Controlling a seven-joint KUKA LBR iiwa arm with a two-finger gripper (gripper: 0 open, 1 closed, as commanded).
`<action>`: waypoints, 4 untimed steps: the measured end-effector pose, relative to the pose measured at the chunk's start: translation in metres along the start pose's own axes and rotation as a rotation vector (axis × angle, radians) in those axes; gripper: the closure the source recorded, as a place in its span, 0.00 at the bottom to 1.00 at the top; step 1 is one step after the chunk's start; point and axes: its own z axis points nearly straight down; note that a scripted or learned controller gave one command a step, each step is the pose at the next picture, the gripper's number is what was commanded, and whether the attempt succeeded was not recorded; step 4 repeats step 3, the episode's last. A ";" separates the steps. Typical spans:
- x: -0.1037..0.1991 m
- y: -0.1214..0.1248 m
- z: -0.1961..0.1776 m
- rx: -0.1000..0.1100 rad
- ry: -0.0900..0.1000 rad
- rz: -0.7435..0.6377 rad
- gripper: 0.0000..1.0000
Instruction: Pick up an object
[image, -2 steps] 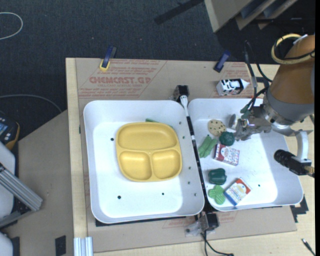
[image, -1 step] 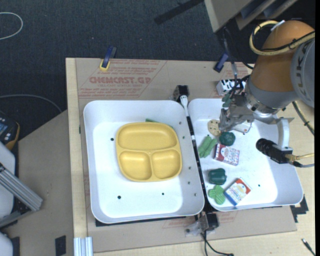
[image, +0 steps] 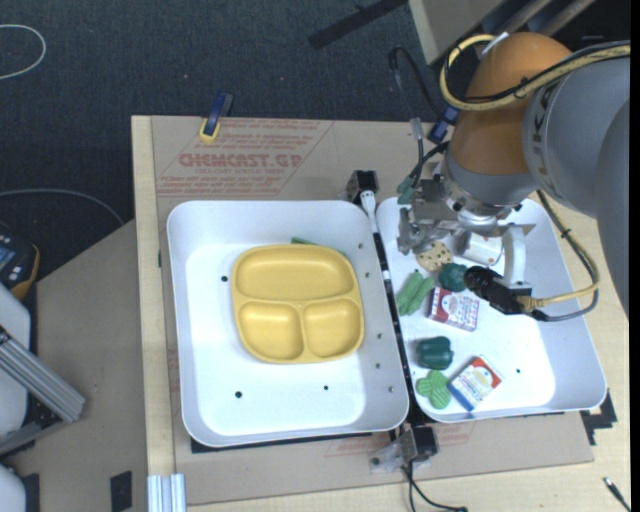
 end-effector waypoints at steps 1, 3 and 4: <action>0.017 0.008 -0.003 0.000 0.000 0.003 1.00; 0.009 0.001 -0.019 0.000 -0.001 0.005 1.00; 0.009 0.001 -0.019 0.000 -0.001 0.005 1.00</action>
